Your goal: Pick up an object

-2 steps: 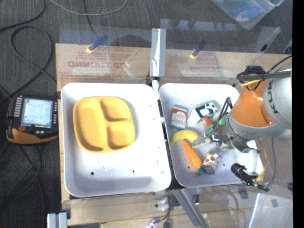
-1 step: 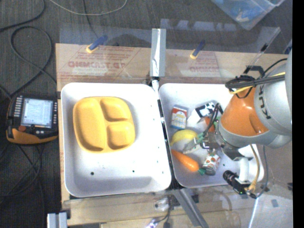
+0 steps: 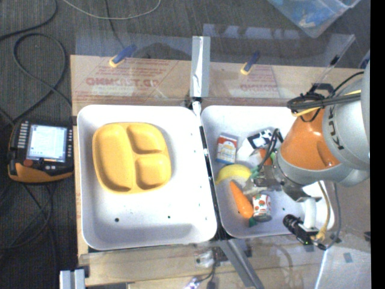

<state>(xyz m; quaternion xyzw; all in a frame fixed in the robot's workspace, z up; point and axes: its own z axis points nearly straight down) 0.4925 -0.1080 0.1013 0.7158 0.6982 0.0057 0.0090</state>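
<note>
The fingers of the gripper are down among the clutter in the right-hand bin, but the wrist and the orange band above it hide them from this high, slanted angle, so I cannot tell whether they are spread, closed, or around anything. The grey arm comes in from the right and bends steeply down, which suggests it is placed for a grab from above. The things it might pick up are all crowded in this bin: a yellow banana near the middle, an orange carrot lying at a slant just below it, a small white carton with red print just beside the carrot's lower end, a little red and white box further up, and a black and white packet near the arm. The gripper sits just right of the banana and above the carton, so one of those looks the likeliest target, though that is my guess. The left-hand bin holds a yellow tray with compartments, lying flat and well apart from the arm. Both bins rest side by side on the surface. Left of it, on the floor, lies a handheld control pad with a lit screen.
</note>
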